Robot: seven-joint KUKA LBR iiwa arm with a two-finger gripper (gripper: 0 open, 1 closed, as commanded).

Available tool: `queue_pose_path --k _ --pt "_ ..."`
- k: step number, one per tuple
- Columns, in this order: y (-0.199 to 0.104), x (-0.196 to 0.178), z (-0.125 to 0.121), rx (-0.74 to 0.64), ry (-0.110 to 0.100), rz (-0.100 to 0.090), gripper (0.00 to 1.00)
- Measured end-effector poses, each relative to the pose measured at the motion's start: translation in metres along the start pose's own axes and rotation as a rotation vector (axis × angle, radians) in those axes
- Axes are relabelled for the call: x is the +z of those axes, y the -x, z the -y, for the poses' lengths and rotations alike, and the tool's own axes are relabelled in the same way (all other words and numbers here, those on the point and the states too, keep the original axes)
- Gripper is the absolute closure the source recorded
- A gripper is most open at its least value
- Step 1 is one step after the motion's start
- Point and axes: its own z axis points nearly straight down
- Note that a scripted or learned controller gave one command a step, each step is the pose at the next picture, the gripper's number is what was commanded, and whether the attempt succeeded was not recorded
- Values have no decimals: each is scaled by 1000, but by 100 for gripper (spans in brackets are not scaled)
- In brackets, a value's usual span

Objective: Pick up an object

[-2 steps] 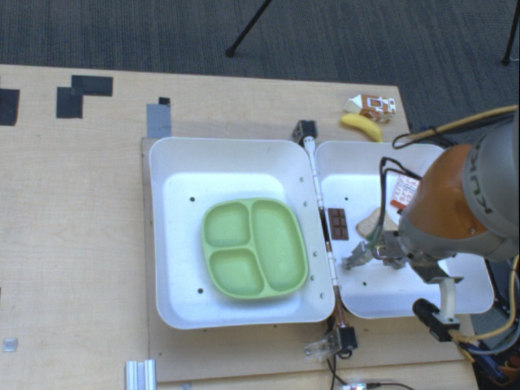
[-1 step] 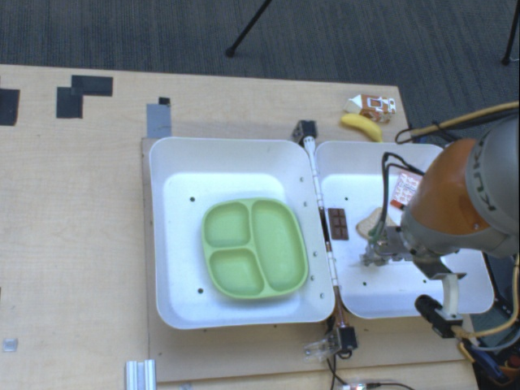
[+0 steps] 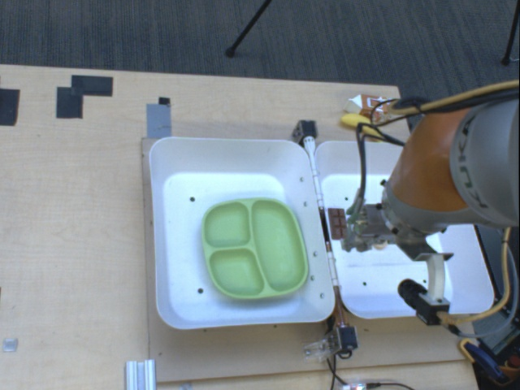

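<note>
Green plate (image 3: 255,249) lies in the left bin (image 3: 166,234), at nine o'clock from the gripper (image 3: 357,236) over the right bin (image 3: 382,299). Its grasp is unclear. Better shift left, then descend onto a rim.

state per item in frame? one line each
green divided plate: flat, right way up, in the left bin, all three compartments bare.
left bin: holds the green divided plate, set slightly askew.
right bin: arm reaches into it from the right.
hand: low over the right bin's left side, close to the shared wall; grip state unclear.
arm: bent over the right bin.
</note>
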Motion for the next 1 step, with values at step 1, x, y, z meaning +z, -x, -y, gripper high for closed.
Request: queue_pose_path --k 1 --pt "1 0 0 0 -1 1 0"
